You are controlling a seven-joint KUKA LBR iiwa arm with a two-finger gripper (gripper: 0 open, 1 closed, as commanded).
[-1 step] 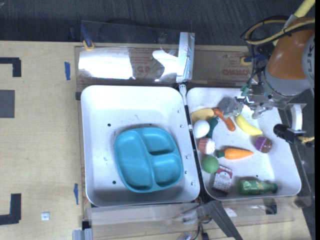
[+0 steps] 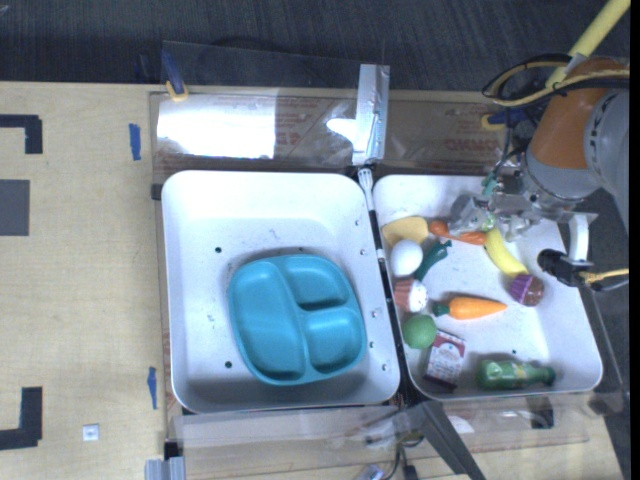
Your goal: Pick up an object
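Although the bench [image 2: 70, 298] was the broadest thing under the camera, a flat pale wooden surface marked with black tape corners, the two shallow white bins took up its middle, set side by side so that things could be carried from one to the other. The left bin [image 2: 200, 218], smooth moulded plastic with rounded corners, held one blue divided plate [image 2: 297, 317], glossy and three-welled, lying flat near its centre. The right bin [image 2: 575, 343] held the clutter of toy food that the task draws on, heaped loosely as if tipped in. Over its upper right corner hung the arm [image 2: 580, 138], grey with its orange band, reaching in low; its gripper [image 2: 492, 216] sat just above the top of the pile, and whether it was clenched or released could not be told from this angle. Just beside it lay a yellow banana [image 2: 503, 251], curved and matte, probably the nearest candidate. Below lay an orange carrot [image 2: 477, 308], tapered; a green bottle [image 2: 514, 373] on its side; a white egg [image 2: 406, 259]; a round green lime [image 2: 420, 330]; and a small purple plum [image 2: 526, 289].
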